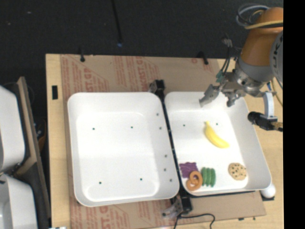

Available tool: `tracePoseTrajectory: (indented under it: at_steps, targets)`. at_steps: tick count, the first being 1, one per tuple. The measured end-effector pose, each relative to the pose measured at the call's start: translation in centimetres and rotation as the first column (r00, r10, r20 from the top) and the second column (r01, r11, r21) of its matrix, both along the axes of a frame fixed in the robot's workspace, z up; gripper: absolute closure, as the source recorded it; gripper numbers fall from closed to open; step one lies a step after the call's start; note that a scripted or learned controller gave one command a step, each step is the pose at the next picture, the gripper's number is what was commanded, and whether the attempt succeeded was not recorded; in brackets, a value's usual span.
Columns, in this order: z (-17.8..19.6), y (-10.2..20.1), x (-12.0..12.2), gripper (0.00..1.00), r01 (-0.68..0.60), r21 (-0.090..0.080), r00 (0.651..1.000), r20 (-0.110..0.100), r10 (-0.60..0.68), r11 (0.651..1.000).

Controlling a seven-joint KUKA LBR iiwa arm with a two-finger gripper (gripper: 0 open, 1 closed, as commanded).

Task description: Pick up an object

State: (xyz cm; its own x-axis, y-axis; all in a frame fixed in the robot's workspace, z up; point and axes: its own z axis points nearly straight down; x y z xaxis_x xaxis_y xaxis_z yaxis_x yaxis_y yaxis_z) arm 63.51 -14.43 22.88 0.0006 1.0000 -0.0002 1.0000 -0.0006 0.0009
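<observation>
Right of centre in the right bin (248, 123), a smooth, curved yellow banana (216, 136) lies on glossy white plastic. At its 1 o'clock, near the bin's far rim, hangs the gripper (220, 97), its two grey metal fingers (208, 97) spread apart with nothing between them. At the banana's 6 o'clock, along the near wall, sit a purple lump (188, 168), an orange ring (194, 181), a ribbed green piece (208, 176) and a round speckled cookie (237, 171). At 9 o'clock lies the left bin (114, 147), shallow with rounded corners.
</observation>
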Motion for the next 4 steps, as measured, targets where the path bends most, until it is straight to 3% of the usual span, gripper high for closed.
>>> tracePoseTrajectory:
  at_steps: [1,2,3,4]
  targets:
    - [-12.6,0.6,-6.7,0.0,0.001,0.001,1.0,-0.006,-0.001,1.0]
    - [-2.6,-4.5,-14.6,0.0,0.006,-0.004,1.0,0.008,-0.006,1.0]
    - [-11.8,-4.9,-11.3,0.0,0.0,0.001,1.0,-0.006,0.0,1.0]
    - [-12.9,-7.9,-4.7,0.0,-0.005,0.005,1.0,-0.001,0.005,1.0]
